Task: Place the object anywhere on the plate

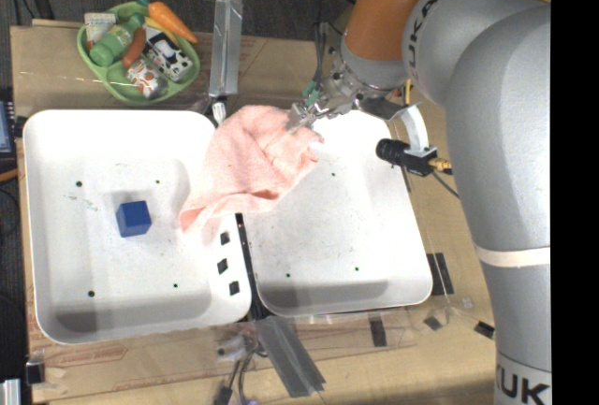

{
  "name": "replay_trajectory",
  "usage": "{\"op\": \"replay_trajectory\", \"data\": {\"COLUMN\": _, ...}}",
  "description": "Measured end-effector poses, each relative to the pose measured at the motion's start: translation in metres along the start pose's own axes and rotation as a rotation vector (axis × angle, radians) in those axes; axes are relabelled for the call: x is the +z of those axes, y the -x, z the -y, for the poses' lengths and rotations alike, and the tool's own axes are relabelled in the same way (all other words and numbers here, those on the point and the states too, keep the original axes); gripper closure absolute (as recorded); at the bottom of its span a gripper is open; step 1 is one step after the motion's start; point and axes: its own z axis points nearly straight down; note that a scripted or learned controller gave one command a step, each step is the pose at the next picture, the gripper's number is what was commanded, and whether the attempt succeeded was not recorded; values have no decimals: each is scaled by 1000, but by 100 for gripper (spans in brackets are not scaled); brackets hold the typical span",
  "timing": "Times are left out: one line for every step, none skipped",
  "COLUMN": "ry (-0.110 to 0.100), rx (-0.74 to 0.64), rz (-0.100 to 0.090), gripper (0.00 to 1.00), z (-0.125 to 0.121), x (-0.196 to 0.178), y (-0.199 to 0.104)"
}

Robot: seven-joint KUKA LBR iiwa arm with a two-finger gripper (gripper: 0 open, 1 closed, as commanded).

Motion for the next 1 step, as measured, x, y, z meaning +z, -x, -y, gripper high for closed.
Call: {"op": "replay_trajectory", "data": {"ry": 1, "rx": -8, "rz": 1, "gripper": 100, "z": -1, "x": -28, "y": -1}}
